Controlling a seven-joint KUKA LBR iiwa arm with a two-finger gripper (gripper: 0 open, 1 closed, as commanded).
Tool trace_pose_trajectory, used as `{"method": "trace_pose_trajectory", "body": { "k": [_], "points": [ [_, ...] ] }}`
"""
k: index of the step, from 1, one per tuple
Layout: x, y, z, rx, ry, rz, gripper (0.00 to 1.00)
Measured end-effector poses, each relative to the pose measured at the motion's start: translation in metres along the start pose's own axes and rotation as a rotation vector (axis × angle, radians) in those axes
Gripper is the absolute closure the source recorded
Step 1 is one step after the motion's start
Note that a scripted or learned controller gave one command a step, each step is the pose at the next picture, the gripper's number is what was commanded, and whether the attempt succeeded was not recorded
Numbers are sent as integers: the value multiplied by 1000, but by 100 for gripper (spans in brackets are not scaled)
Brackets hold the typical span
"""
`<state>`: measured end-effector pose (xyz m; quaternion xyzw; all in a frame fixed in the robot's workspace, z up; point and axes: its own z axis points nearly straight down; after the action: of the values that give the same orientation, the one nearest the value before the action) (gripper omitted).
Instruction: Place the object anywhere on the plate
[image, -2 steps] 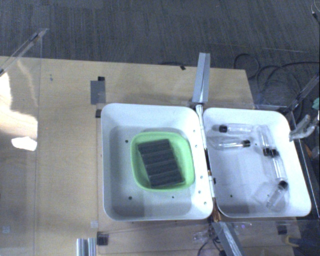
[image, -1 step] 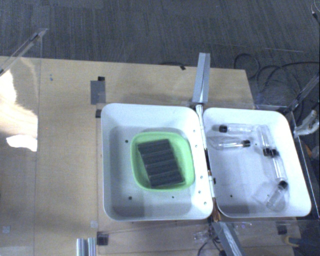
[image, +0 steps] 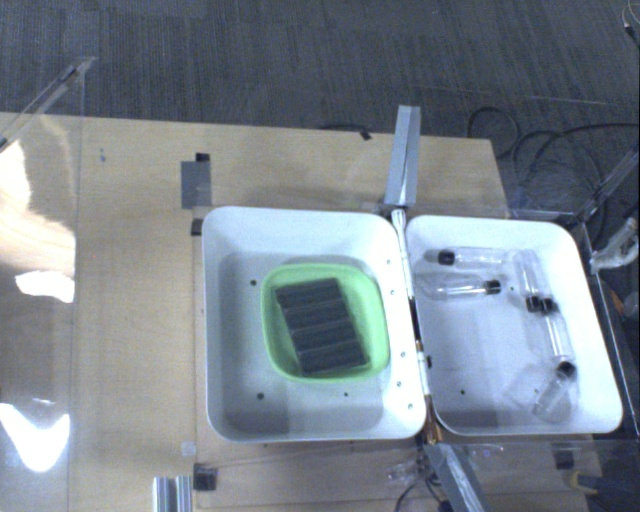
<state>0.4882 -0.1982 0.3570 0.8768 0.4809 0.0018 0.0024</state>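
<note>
A light green square plate (image: 374, 298) lies in the middle of the left white bin (image: 230, 330). A dark grey ribbed rectangular object (image: 320, 326) lies flat on the plate, turned slightly clockwise and roughly centred inside its rim. The object sits apart from the plate's raised edges.
The right white bin (image: 480, 400) holds several clear tubes with black caps, such as one near the back (image: 470, 258) and one along the right side (image: 558, 340). A grey upright post (image: 404, 155) stands behind the seam between the bins. Cables lie at the back right.
</note>
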Motion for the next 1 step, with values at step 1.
{"method": "trace_pose_trajectory", "body": {
  "k": [1],
  "points": [
    [1, 1, -76, -7, 1, 96, 0]
  ]
}}
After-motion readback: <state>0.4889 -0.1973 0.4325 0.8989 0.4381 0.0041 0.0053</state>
